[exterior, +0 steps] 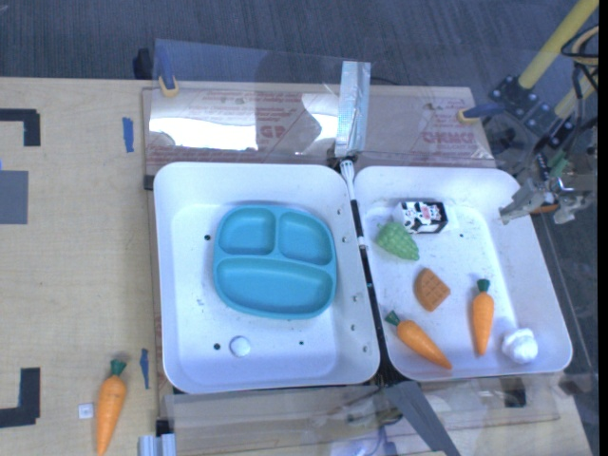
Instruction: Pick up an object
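At the far left, a toy carrot (110, 403) lies on the wooden bench (66, 255), outside both bins and well apart from everything else. Next comes the left bin (180, 198), which bears a blue divided plate (275, 259) with three compartments, and a small white disc (240, 347) near its front wall.

The right bin (546, 283) holds the likely candidates for picking. Nearest the divider sits a green leafy toy (398, 241), with a small black-and-white carton (422, 217) (it looks cow-patterned) just beside it toward the back. Toward the front lies an orange carrot (419, 340) on a slant, with a tan waffle-like piece (431, 289) a little behind it. Further right a second orange carrot (483, 318) lies nearly lengthwise, green top toward the back, and a white lumpy toy (520, 346) rests just beside its tip near the front corner.

At the right edge, the gripper (532, 200) hangs over the bin's back right rim, well apart from every toy. Nothing shows between its fingers, though how wide they stand is too small and cluttered to tell.

By my reading, the task is barely begun: all the toys lie flat and untouched in the bin, so choosing a target, descending, closing and lifting all remain. The carrots look smooth and tapered, probably easiest to grip across their thick ends.
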Available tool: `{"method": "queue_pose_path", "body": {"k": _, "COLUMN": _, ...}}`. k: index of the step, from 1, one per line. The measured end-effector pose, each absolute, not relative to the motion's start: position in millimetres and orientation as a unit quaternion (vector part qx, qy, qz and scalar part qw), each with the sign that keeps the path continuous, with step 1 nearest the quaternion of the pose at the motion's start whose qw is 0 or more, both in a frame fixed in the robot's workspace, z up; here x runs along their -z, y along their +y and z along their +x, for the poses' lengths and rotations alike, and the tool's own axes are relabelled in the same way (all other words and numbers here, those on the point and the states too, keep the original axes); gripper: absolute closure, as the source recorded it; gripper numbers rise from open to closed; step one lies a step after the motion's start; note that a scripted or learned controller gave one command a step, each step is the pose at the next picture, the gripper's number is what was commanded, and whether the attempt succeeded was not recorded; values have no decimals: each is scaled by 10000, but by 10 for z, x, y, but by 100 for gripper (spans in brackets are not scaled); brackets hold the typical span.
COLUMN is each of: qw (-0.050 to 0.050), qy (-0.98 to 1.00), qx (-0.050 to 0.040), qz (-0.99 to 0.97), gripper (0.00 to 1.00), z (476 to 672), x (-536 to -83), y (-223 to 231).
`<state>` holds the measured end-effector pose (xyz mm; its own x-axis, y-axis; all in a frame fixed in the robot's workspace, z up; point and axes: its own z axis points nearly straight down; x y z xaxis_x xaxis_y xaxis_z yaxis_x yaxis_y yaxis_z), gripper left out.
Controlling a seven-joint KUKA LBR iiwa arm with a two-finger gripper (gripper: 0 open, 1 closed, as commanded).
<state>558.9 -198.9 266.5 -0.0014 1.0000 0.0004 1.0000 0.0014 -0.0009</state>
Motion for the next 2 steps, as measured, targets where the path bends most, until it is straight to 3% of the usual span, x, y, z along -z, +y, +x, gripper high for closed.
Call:
{"method": "queue_pose_path", "body": {"k": 1, "qw": 49, "qy": -7054, "qx": -25, "qz": -7088, "gripper": 0, "z": 5248, "x": -1140, "y": -1829}}
{"method": "queue_pose_path", "body": {"k": 2, "qw": -11, "qy": -7101, "qx": 23, "qz": -7041, "gripper": 0, "z": 4961, "x": -868, "y": -1969}}
